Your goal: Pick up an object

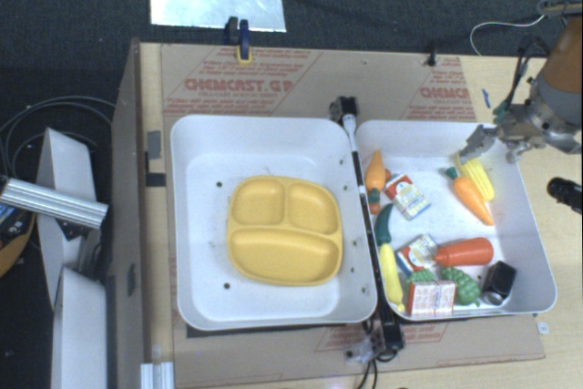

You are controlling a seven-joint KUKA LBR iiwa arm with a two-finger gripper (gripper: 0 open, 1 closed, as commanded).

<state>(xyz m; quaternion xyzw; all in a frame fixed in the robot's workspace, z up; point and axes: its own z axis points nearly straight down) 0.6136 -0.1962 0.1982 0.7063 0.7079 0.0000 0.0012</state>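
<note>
Camera view has the gripper (pixel 496 144) open and empty above the right bin's (pixel 537 223) far edge, approaching; next, descend onto the corn (pixel 480 179).

A yellow tray (pixel 284 229) sits in the left bin (pixel 202 159). The right bin (pixel 533 241) holds toy food. The gripper (pixel 493 142) hangs over its far edge.
</note>
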